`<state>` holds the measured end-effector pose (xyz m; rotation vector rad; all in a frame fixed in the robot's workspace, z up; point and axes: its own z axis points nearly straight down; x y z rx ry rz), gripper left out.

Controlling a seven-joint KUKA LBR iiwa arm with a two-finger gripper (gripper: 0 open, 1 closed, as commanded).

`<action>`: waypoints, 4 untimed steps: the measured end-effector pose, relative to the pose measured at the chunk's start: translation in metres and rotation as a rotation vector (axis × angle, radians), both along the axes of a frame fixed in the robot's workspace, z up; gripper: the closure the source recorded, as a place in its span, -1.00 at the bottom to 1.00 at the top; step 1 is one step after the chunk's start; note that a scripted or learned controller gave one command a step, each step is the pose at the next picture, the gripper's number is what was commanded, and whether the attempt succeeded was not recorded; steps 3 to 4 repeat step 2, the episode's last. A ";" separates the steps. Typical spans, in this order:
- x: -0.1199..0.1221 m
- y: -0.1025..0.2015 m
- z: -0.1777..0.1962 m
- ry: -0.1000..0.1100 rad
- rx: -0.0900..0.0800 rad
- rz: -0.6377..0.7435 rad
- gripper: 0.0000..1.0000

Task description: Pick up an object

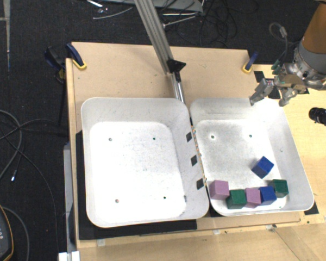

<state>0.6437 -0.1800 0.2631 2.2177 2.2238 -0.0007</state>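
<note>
Pincer fingers spread apart, hovering over right bin far corner, holding nothing.

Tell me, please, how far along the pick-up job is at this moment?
Nothing looks done yet: all six blocks lie in the right bin, five clustered at its near edge and a blue block apart. In hand: the gripper hangs open over the bin's far corner, holding nothing. Left: descending onto a block, closing and lifting.

Six blocks, right bin's near edge.
</note>
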 end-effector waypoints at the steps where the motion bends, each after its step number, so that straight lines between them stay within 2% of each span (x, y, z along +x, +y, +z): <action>1: -0.045 0.000 -0.144 0.009 0.003 -0.004 -1.00; 2: -0.106 0.011 -0.169 0.004 0.002 -0.004 -1.00; 4: -0.106 0.011 -0.169 0.004 0.002 -0.004 -1.00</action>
